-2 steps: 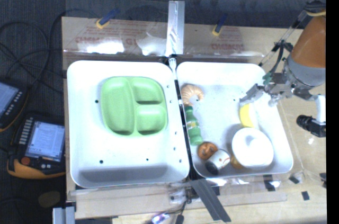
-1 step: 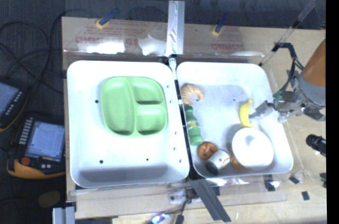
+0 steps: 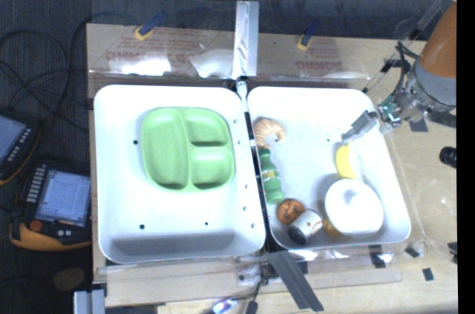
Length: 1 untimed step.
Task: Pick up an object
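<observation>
Two bins [image 3: 111, 179] (one green tray [image 3: 187, 147])

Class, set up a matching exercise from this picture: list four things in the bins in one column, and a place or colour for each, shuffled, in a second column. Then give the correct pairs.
Things:
1. divided plate
2. banana
3. white bowl
4. green bottle

Descriptions:
A. yellow, just below the gripper
B. along the right bin's left wall
C. light green, alone in the left bin
D. front right corner of the right bin

Pairs: 1-C, 2-A, 3-D, 4-B
</observation>
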{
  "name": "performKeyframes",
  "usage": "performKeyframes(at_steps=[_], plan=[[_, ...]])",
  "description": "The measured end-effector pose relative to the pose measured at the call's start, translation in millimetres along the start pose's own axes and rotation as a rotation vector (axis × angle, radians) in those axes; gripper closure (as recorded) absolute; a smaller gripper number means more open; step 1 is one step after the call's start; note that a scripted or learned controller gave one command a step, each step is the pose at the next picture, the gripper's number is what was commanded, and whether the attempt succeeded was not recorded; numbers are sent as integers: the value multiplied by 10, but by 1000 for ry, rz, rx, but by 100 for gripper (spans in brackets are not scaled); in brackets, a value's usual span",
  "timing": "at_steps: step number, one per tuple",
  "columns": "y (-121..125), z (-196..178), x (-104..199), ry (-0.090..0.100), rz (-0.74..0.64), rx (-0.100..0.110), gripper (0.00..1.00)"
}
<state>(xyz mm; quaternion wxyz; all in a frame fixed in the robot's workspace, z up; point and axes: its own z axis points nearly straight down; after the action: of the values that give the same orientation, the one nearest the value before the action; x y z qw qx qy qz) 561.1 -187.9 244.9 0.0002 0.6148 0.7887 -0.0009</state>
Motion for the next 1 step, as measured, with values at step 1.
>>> performKeyframes(at_steps=[1], plan=[[364,993,-123,0,97,2,0]])
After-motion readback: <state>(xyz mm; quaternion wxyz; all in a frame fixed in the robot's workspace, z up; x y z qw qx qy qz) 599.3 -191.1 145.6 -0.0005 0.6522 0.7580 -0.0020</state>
